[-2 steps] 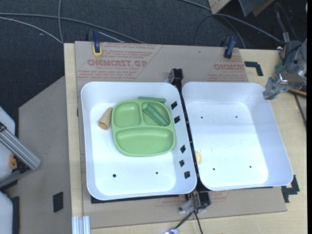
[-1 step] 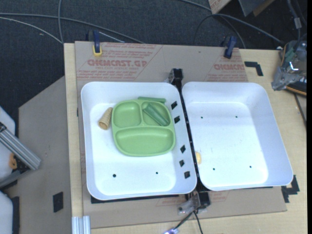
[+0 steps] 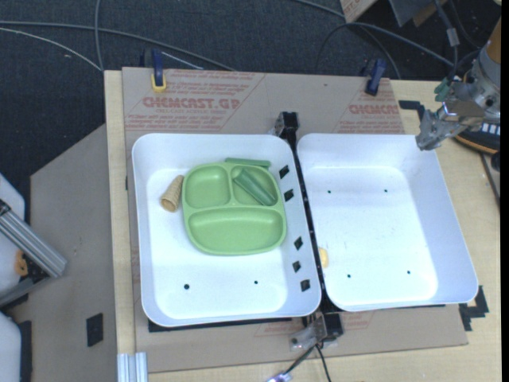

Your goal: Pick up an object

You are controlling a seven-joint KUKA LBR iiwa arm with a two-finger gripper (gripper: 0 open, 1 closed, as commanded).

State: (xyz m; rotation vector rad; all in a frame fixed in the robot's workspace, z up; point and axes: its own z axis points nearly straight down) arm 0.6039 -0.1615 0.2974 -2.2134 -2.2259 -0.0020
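Note:
A green divided plate [image 3: 233, 211] lies in the left bin [image 3: 159, 277], with a green stick-like piece [image 3: 254, 184] in its upper right compartment. A tan ice-cream cone [image 3: 171, 193] lies just left of the plate. A small yellow-orange object [image 3: 323, 256] sits at the left edge of the right bin [image 3: 413, 269]. My gripper [image 3: 430, 136] hangs at the right bin's far right corner, above its rim, far from all the objects. Nothing shows between its fingers.
Black clips [image 3: 287, 123] run along the seam between the two bins. Blue clamps [image 3: 158, 68] hold the cardboard board at the back. Cables trail over the dark floor behind the bench. A metal rail [image 3: 28, 241] lies at the far left.

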